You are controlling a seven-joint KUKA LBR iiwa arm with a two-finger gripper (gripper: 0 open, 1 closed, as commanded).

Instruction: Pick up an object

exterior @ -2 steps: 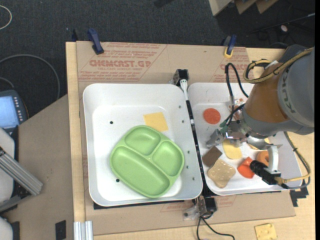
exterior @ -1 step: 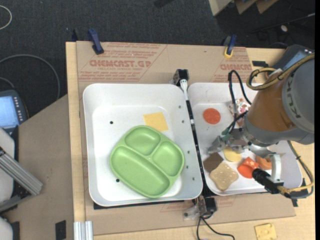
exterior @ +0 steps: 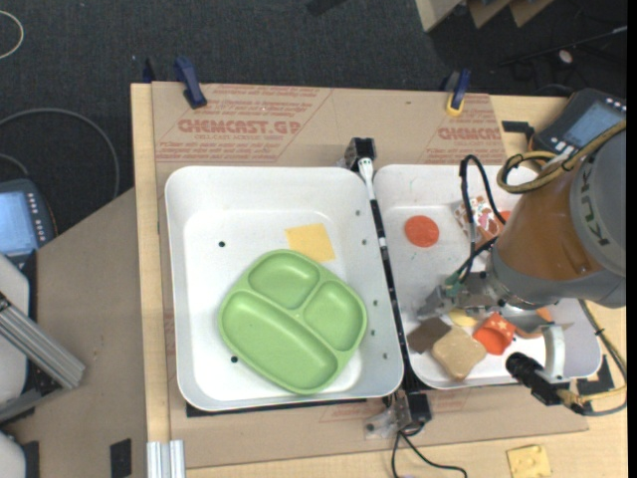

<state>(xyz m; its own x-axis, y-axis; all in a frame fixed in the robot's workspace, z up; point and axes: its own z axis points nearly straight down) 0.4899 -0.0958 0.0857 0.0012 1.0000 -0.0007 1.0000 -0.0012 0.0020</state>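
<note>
One camera watches me, fixed high above the bench (exterior: 299, 118) and tilted down at a slant, so the far edge sits toward the top of the picture and the near edge runs along the bottom. It stands back enough to take in both white bins, the left bin (exterior: 189, 267) and the right bin (exterior: 398, 182), side by side, plus dark floor beyond the bench. My arm (exterior: 557, 237) comes in from the right side, looming large and close to the lens.
</note>
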